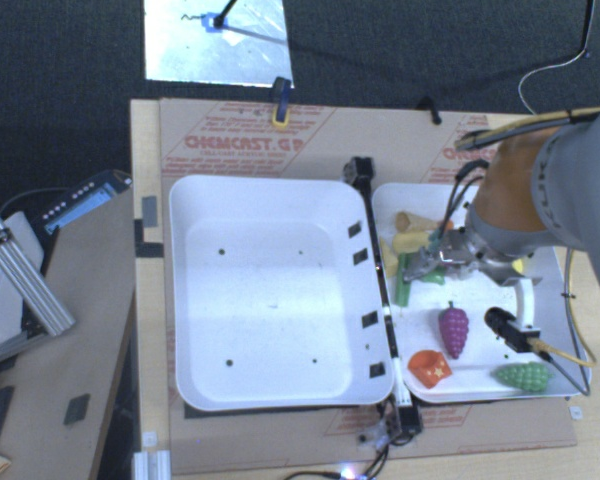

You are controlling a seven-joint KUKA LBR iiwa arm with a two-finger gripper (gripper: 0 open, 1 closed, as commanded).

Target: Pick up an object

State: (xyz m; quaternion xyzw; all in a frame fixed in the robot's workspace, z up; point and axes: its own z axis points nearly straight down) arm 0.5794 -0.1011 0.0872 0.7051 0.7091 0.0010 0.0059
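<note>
My gripper (423, 261) is low in the right bin (477, 360), over its upper left part. A green toy (404, 286) lies right under it and pokes out toward the bin's left wall. Just above the gripper rest a yellow piece (410, 239) and a tan piece (404, 220). A purple bunch of grapes (453, 329) lies below the gripper, apart from it. An orange-red toy (429, 368) and a green bunch of grapes (524, 375) sit along the front edge.
The large left bin (270, 288) stands beside the right one, with a black-clipped divider (378, 268) between them. The grey arm with its orange band (515, 183) covers the right bin's upper right. A black cable plug (505, 328) hangs near the green grapes.
</note>
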